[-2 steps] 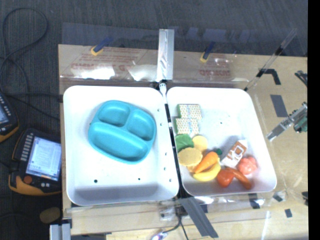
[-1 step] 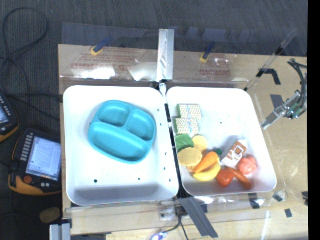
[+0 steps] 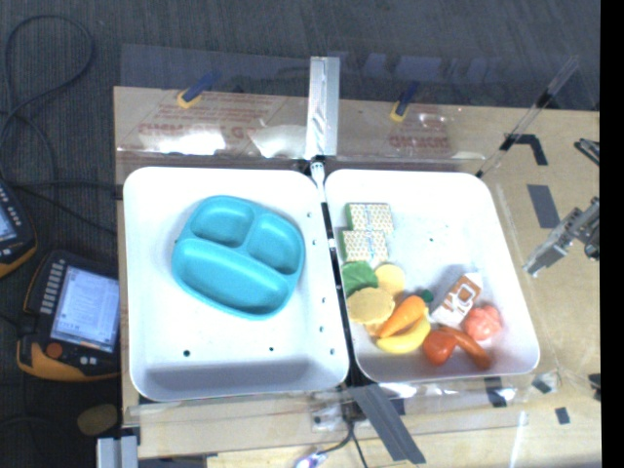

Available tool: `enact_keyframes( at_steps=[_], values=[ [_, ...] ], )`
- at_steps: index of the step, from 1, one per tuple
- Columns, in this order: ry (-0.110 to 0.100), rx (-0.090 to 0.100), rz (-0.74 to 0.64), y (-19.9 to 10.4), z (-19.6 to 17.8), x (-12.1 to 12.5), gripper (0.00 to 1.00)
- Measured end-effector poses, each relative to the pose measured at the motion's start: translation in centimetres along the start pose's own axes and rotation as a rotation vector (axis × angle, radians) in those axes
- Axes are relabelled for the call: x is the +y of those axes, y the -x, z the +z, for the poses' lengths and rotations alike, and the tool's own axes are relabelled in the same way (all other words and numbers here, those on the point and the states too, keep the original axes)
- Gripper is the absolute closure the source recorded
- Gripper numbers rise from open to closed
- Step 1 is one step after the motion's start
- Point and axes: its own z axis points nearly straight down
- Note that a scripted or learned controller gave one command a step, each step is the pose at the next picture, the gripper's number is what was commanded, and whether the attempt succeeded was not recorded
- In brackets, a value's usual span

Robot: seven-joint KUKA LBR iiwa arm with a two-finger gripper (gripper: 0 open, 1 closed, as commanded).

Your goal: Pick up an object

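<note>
Nothing is lifted yet: the toy food, among it a carrot (image 3: 409,311) and banana (image 3: 405,337), lies in the right bin (image 3: 487,222), while the claw (image 3: 565,242), seemingly well right of that bin, holds nothing I can tell.

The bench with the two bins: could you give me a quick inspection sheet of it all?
Surface: wooden bench bearing left bin and right bin.
Job's things: toy foods in the right bin, among them a banana, carrot and checked blocks.
Clutter: blue plate in the left bin.
Tool: at the right edge, away from the bins; state unclear.
Cables: black cable on the floor.
Surroundings: handheld screen, grey carpet.
</note>
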Motion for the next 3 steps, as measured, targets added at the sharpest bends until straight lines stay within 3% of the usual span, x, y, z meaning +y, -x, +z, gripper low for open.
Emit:
enact_keyframes(
  at_steps=[1, 3],
  values=[
    [0.002, 0.000, -0.356, 0.0, 0.7, 0.1, 1.00],
    [0.000, 0.001, 0.159, -0.1, -1.2, 0.1, 1.00]
  ],
)
